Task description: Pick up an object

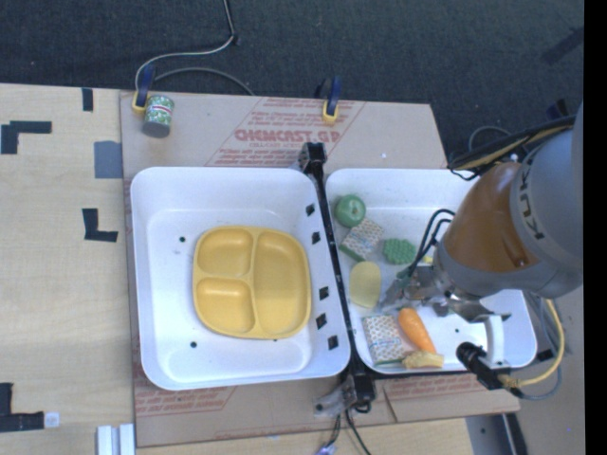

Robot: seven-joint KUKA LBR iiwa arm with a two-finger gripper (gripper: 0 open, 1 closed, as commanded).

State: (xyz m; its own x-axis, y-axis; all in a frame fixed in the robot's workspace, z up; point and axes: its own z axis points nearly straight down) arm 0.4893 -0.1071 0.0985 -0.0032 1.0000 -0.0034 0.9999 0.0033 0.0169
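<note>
Arm (517, 221) over right bin (493, 180), approach step. L bin holds yellow divided plate (252, 281). Gripper (410, 290) low btwn pale-yellow piece (365, 283) & carrot (414, 328), nothing held; jaw state: can't tell. Next: descend onto one item, clamp, lift.

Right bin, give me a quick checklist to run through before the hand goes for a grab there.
1. Hand is over the right bin: ok.
2. A target lies close: the orange carrot sits just below the hand, the pale yellow piece to its left: ok.
3. Whether the hand already holds something: cannot tell.
4. Targets well apart: not ok; the carrot touches the checkered packet and a small yellow piece.
5. Yellow divided plate lies in the left bin, out of the way: ok.
</note>
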